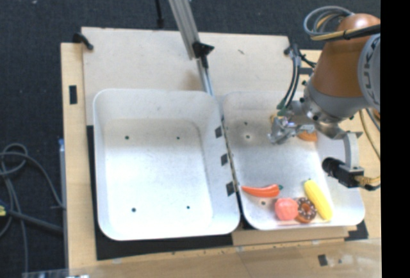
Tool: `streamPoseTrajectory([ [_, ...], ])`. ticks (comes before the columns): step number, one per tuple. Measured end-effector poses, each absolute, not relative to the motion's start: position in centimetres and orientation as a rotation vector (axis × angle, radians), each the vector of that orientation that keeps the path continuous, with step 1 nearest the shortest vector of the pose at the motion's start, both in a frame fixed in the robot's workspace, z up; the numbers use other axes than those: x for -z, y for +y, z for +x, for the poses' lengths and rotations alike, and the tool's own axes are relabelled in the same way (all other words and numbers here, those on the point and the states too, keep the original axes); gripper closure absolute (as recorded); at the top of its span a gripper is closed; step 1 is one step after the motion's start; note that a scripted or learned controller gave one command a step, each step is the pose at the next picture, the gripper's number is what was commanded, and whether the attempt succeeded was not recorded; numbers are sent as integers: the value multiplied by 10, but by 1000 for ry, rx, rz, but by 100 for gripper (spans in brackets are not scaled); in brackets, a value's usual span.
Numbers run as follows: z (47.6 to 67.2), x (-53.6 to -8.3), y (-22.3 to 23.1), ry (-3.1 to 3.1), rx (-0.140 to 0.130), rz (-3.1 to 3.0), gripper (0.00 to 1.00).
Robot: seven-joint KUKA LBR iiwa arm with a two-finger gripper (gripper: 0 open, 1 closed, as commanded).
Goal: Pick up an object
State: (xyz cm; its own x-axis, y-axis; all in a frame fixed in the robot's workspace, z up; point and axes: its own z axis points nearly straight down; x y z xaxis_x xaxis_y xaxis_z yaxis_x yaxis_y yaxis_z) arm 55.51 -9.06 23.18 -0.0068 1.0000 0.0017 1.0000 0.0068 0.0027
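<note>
- Camera view: take the right bin [256, 113] as your landmark; everything below is placed against it.
- You see the arm [343, 72] come in over the right bin's far right corner, orange band uppermost, with the gripper [280, 131] hanging low over the bin's far half, near the middle of its width.
- You cannot tell from this slant whether the tool is open or closed; the metal tip is small and blurred, and nothing can be made out between its parts.
- An orange object [307, 136] shows just beside the gripper, toward the bin's right wall, partly hidden under the wrist, so its shape is unclear.
- Along the right bin's near edge lie the other pieces: a red-orange pepper [261, 191] nearest the dividing wall, a pink round piece [286, 209] next to it, a small dark red item [305, 209] touching that, and a yellow corn-like piece [318, 199] tilted by the near right corner.
- All four sit well apart from the gripper, with bare bin floor between.
- A black fitting [339, 171] on the arm overhangs the right bin's right wall, just above the yellow piece.
- The left bin [160, 161] lies against the right bin's left wall.
- A metal post [182, 14] rises beyond the right bin's far left corner.
</note>
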Motion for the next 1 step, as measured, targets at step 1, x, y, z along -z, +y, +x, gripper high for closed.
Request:
streamPoseTrajectory([
  [1,561,-228,-32,2232,-2,2214,100],
])
